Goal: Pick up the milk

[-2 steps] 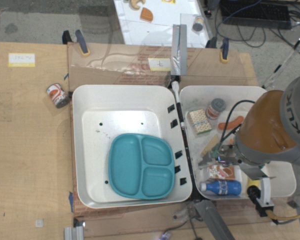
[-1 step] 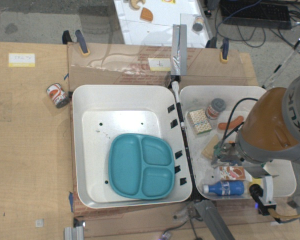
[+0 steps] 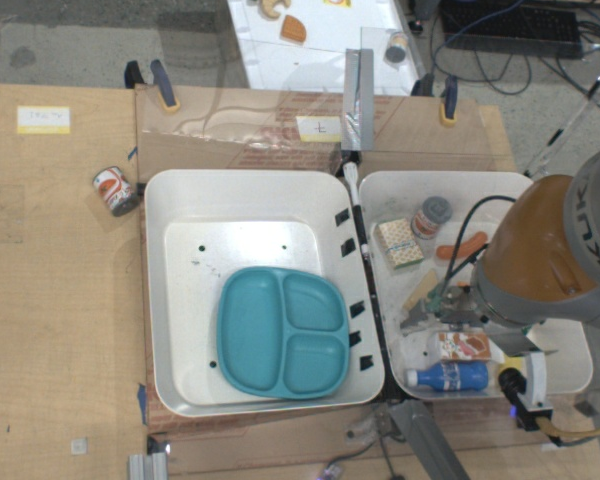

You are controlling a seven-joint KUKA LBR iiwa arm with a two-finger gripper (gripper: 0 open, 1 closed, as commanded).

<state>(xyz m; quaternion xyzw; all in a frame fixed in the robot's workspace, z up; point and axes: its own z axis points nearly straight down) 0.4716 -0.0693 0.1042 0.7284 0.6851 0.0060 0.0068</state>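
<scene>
I'm over the right bin (image 3: 570,363) now, the arm's grey and orange bulk covering much of it. The gripper (image 3: 430,310) hangs low near the bin's middle, over a tan stick-like piece. From this slant I can't tell whether the pincer is spread or closed, and nothing shows in its grasp.

The milk (image 3: 450,376), as best I can judge, is the blue bottle with the pale cap. It lies on its side along the bin's near wall, cap pointing left toward the divider. Just above it, touching or nearly so, is a white packet with red print (image 3: 463,345). That one could be a rival candidate, so I'm holding my call loosely.

The bottle looks smooth and round, likely to roll or squirt out if pinched off-centre.

To do this well, I'd shift toward the near wall and centre over the bottle's body, not the cap. I'd turn the wrist so the pincer closes across the short width. The wall and the packet leave little room either side, so I'd come straight down. The left bin (image 3: 170,268) with its teal tray (image 3: 280,333) plays no part.
</scene>
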